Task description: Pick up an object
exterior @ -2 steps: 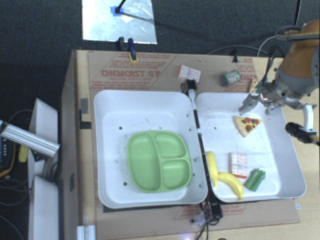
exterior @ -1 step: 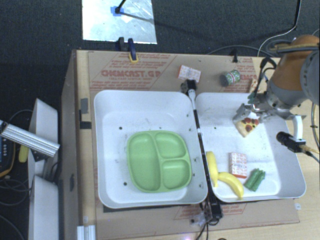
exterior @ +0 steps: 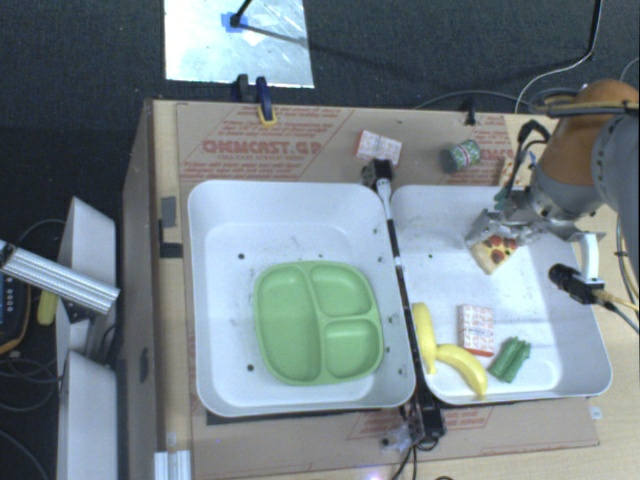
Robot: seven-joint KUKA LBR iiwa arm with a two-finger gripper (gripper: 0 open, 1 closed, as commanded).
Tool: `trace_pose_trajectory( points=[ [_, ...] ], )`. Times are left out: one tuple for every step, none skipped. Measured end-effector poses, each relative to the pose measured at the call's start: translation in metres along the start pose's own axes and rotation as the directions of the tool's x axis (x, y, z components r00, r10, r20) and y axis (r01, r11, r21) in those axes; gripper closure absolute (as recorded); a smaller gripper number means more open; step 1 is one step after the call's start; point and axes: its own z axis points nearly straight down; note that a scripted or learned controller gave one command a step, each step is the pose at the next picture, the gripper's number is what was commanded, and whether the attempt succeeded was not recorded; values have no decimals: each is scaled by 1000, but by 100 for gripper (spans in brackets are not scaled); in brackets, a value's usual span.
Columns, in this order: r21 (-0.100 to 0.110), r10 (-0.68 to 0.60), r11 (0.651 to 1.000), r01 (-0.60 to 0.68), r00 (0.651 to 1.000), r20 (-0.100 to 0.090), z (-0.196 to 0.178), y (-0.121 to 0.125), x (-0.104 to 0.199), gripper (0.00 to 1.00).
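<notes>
Camera view, down at a slant.

On worktop (exterior: 260, 133): two shallow white bins, side by side, touching along the middle.

In left bin (exterior: 215, 218): green divided plate (exterior: 318, 320), three compartments, lying flat toward the near half. Nothing seen on it.

In right bin (exterior: 440, 218), near edge: first banana (exterior: 424, 336) lying close against the wall shared with the left bin; second banana (exterior: 462, 365) just beside it, curved toward the near rim, the two touching or nearly so. Small red-and-white box (exterior: 476, 328) right next to the bananas. Green ridged piece (exterior: 509, 359) just beyond the box, tilted, near the front rim.

In right bin, far half: yellow-and-red wedge (exterior: 497, 254), like a toy pizza slice, on the bin floor, well apart from the banana group.

Arm (exterior: 580, 153) in from the right, grey with orange band, bent down over the far right of that bin. Pincer (exterior: 497, 230) low, directly above the far end of the wedge, overlapping it or just touching. Spread of pincer: cannot tell. Grip on wedge: cannot tell, contact area too small and blurred.

Beyond the bins on the worktop: small green-grey can (exterior: 462, 155) on its side, and a small printed packet (exterior: 379, 147) near the junction of the bins. Blue-and-yellow clamp (exterior: 263, 100) on the far edge. On dark floor behind: silver sheet (exterior: 238, 28).
</notes>
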Motion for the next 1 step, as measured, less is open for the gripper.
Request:
trace_pose_trajectory(
  points=[
    [4, 0, 1000, 0, 1000, -2, -26, -4, -5, 0]
  ],
)
